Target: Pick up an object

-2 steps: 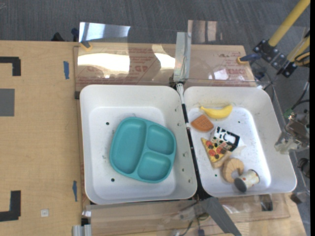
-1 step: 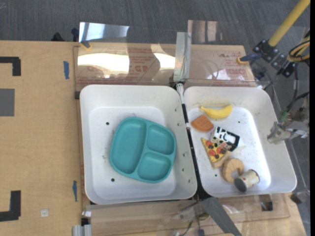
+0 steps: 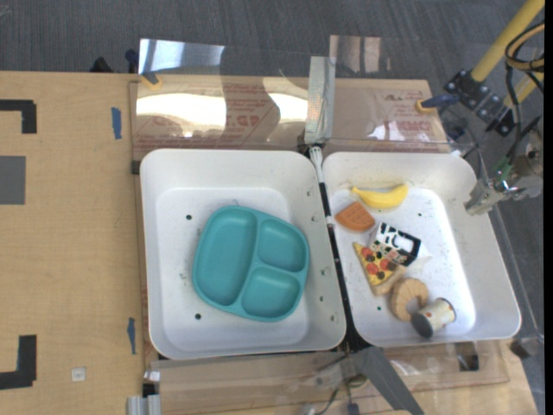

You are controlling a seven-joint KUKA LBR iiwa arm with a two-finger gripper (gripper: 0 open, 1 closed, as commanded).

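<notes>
Gripper [image 3: 486, 199] at right bin's [image 3: 484, 305] far-right rim, grip state can't tell; toys clustered tight, pizza slice [image 3: 377, 266] touching black-white piece [image 3: 399, 242] and donut [image 3: 408, 296], so a descent risks a multi-object snag or miss.

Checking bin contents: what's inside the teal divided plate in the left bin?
The teal plate shows three bare compartments, nothing in them. It lies flat in the left bin; whatever is beneath it is covered.

1 overhead camera, slanted, perhaps mid-range
</notes>
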